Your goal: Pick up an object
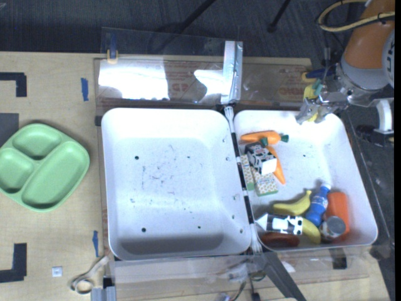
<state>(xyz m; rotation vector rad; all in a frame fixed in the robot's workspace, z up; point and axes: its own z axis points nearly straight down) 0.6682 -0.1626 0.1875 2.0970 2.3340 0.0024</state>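
Up at the right bin's (pixel 357 168) far corner hangs the gripper (pixel 311 113); finger state unclear. Below lie a carrot (pixel 260 138), a curved banana (pixel 293 204) and an orange bottle (pixel 337 211).

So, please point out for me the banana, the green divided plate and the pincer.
banana (pixel 293 202): camera view, middle of its yellow curve.
green divided plate (pixel 57 166): camera view, floor of its large compartment.
pincer (pixel 311 110): camera view, between its fingertips.

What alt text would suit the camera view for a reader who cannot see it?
The gripper hangs over the far rim of the right bin, which holds a carrot, a banana, an orange bottle and other small items. A green divided plate lies left of the left bin.
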